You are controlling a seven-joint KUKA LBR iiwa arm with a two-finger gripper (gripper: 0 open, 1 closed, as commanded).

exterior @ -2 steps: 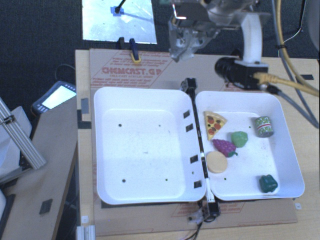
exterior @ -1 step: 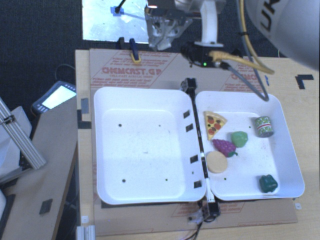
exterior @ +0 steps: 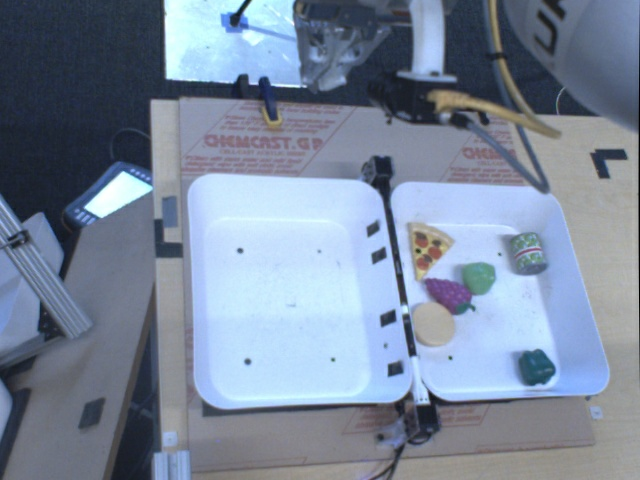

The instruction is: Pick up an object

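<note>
At the right bin (exterior: 570, 258) we count 6 items: a pizza slice (exterior: 429, 247), a can (exterior: 527, 253), a green piece (exterior: 479, 277), purple grapes (exterior: 449, 293), a tan disc (exterior: 434, 324) and a dark green pepper (exterior: 536, 367). The grapes touch the disc. The left bin (exterior: 280, 288) lies beside it. The board (exterior: 260, 140) beneath reads "CHEMCAST GP". The gripper (exterior: 330, 63) hangs at the upper centre of the frame, beyond both bins; whether it is apart or together we cannot tell.

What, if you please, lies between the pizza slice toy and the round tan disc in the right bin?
In the camera view, the purple grape bunch toy lies between the triangular pizza slice toy and the round tan disc, touching the disc's upper edge.
</note>
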